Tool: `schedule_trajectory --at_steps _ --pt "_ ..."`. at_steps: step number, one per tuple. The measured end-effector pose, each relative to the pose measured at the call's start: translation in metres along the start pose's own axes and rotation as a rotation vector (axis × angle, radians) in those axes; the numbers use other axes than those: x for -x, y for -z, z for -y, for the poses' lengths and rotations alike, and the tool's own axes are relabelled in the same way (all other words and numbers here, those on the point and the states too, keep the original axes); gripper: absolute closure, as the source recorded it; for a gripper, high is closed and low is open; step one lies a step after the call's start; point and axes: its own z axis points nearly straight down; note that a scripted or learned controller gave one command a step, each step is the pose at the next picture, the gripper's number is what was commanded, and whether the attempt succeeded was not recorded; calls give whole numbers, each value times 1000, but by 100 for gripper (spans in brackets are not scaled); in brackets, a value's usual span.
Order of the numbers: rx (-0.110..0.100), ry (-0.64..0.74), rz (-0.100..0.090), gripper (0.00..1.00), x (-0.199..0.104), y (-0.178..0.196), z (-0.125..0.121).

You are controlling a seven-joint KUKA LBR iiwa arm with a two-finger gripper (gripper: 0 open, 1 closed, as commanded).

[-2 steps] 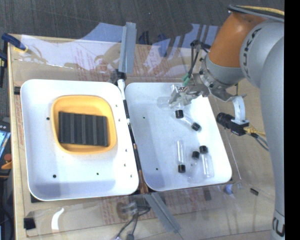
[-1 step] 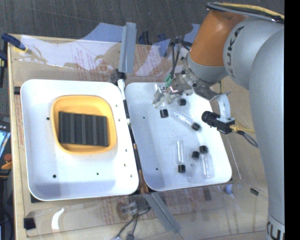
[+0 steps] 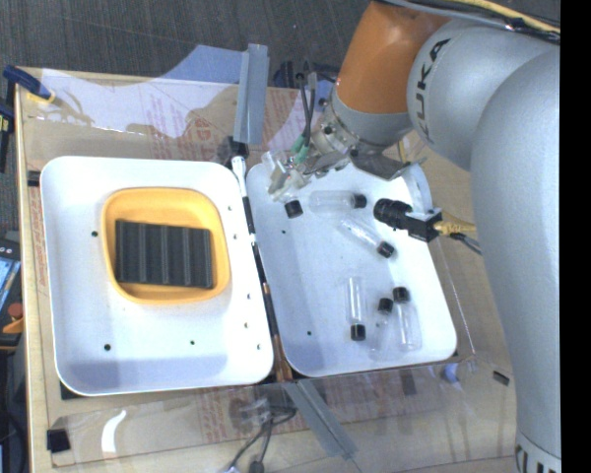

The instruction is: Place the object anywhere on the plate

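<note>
The arm [image 3: 492,166] hangs over your right bin [image 3: 305,353].
The tool [image 3: 294,170] is at its far corner; its state I cannot tell. Clear vials [image 3: 356,299] lie there, far from the yellow plate [image 3: 163,208]; they may slip.

Dark carpet floor [image 3: 128,18], brown bench [image 3: 177,417]

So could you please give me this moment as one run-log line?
arm: over right bin | pincer: far-left corner, grip unclear | vials: in right bin | plate: left bin, no vial
</note>
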Motion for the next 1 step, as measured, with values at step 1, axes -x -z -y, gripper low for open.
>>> schedule_trajectory --at_steps 1 --pt "0 0 0 0 0 0 0"
